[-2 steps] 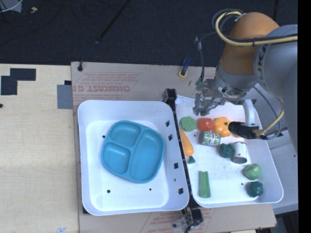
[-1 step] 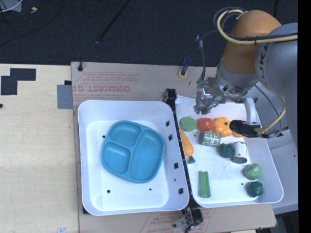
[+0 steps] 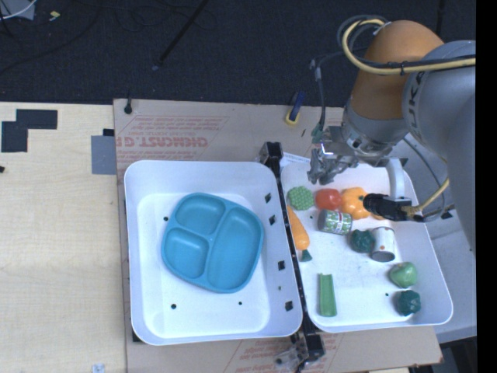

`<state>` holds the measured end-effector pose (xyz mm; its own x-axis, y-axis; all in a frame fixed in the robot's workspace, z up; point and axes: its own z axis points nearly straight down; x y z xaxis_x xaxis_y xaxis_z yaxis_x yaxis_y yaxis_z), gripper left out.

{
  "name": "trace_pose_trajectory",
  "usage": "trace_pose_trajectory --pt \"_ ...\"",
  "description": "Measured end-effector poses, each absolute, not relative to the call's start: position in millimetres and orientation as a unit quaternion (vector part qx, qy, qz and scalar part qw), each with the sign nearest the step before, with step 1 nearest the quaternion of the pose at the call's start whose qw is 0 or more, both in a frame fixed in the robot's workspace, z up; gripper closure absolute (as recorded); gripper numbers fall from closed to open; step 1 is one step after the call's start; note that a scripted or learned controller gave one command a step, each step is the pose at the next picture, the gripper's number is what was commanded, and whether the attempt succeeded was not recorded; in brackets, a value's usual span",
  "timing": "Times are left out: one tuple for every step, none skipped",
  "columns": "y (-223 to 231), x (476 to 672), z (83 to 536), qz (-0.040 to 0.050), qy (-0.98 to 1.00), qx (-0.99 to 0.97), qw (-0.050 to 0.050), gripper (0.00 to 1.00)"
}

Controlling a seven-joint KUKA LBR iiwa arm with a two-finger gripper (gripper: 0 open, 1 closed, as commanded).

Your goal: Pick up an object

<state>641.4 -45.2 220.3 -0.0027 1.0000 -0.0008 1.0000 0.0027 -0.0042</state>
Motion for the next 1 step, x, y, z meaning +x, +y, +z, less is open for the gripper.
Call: trace_pose_trajectory --pt "-43.5 634.1 222.5 0.0016 -0.707 -0.707 0.001 1.0"
